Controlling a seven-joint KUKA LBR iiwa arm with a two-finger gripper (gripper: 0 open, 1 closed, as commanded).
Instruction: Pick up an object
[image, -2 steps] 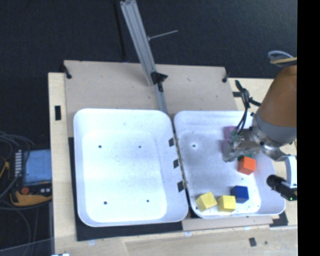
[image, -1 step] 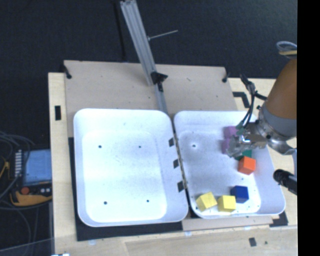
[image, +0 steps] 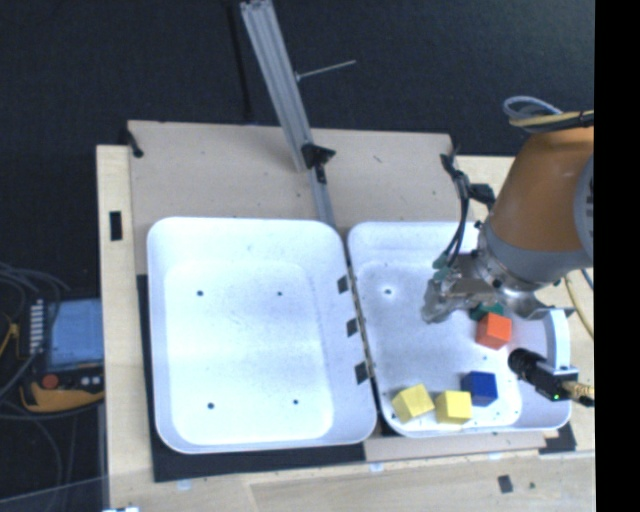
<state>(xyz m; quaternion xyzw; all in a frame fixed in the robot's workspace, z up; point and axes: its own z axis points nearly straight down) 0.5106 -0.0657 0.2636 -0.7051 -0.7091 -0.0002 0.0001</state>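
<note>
We're low over the right bin (image: 400, 262), pincer (image: 440, 303) state we cannot tell. Orange block (image: 493, 329) lies just beside it; we should centre over it squarely before closing.

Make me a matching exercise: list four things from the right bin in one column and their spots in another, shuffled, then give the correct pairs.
Things
1. orange block
2. blue block
3. pair of yellow blocks
4. gripper

Places
A. near front rim, left part of the right white bin
B. bin's middle, over bare floor
C. just right of the gripper
D. right of the yellow pair

Pairs: 1-C, 2-D, 3-A, 4-B
</note>
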